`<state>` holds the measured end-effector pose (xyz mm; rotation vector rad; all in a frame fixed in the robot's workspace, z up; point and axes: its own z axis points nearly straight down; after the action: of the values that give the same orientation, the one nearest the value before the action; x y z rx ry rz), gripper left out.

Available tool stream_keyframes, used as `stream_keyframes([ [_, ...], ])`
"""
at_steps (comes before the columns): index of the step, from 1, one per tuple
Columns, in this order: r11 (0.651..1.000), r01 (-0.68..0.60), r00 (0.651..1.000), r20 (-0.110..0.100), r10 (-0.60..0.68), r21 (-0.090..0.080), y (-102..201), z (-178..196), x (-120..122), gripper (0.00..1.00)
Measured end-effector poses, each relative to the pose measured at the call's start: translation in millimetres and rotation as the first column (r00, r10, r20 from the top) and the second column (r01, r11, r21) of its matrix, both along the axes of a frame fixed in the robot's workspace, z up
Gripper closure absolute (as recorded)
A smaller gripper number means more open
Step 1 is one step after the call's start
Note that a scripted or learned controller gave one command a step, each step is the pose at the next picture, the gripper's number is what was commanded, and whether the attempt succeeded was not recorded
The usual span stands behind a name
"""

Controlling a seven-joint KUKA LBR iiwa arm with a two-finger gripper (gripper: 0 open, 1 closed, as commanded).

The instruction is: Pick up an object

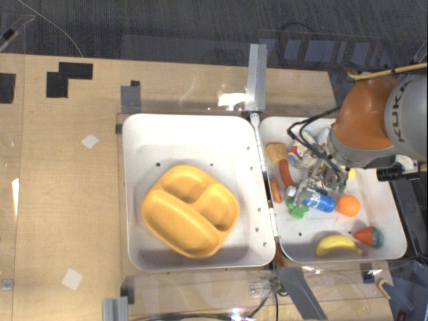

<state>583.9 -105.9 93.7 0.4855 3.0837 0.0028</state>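
Observation:
The right bin (394, 243) holds several small toy foods. A blue bottle-like piece (322, 203) lies in its middle, with a green piece (297, 210) at its left end. My gripper (321, 181) hangs low over the middle of this bin, right above the blue piece. An orange ball (348, 206) sits just right of the blue piece. A banana (336, 245) and a red strawberry (367, 235) lie near the front wall. A red sausage (286, 172), a small carrot (275, 190) and a tan bread piece (276, 153) lie along the left side.
The left bin (137, 152) holds a large yellow divided plate (190, 209). A metal post (257, 75) stands behind the wall that the two bins share. Cables (304, 134) loop from the wrist over the back of the right bin.

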Motion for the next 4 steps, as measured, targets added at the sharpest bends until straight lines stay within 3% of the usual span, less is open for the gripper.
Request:
stream_keyframes([
  [1, 1.000, -0.007, 1.000, 0.008, 0.007, -0.001, 1, 14, 3, 1.00],
  [2, 1.000, -0.008, 1.000, 0.007, 0.008, -0.001, 2, 13, 3, 0.00],
  [3, 0.864, 0.503, 0.864, 0.003, -0.503, 0.014, 12, 5, 15, 0.00],
  [4, 0.751, 0.660, 0.751, 0.001, -0.660, 0.016, 13, 4, 47, 0.00],
])
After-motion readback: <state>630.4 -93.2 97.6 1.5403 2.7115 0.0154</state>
